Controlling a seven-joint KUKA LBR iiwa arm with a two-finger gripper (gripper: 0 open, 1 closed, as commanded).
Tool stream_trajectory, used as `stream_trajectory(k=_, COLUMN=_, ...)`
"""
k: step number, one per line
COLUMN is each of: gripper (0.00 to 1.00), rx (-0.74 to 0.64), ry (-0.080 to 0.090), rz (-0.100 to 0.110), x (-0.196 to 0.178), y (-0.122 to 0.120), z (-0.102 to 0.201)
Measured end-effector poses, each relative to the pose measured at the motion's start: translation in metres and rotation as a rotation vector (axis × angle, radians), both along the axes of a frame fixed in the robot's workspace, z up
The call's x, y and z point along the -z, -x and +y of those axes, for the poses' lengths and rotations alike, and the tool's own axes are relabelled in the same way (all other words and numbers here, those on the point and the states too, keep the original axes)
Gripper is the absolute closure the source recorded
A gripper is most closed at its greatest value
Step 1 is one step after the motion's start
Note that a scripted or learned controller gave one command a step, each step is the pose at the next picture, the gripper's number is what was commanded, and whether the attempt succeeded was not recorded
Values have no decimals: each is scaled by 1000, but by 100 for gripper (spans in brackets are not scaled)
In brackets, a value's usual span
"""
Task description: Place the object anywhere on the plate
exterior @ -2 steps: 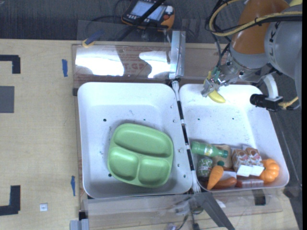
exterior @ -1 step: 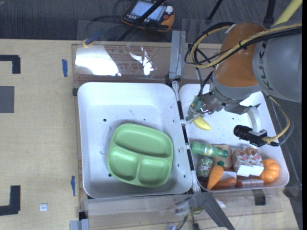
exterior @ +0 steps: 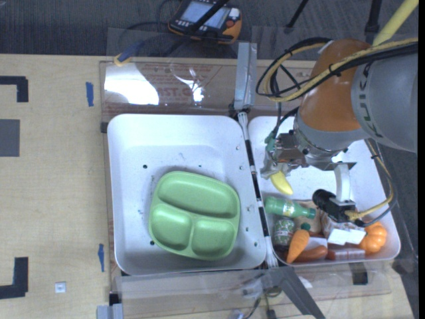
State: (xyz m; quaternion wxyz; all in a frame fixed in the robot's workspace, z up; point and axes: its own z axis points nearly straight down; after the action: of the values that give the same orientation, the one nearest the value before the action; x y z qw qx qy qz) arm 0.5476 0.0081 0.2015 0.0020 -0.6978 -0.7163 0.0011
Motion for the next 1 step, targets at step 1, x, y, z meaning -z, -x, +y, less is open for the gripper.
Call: stream_trajectory(k=1, gripper=100, rx=-52, ry=1, rz=-1, x=18, y=39, z=59)
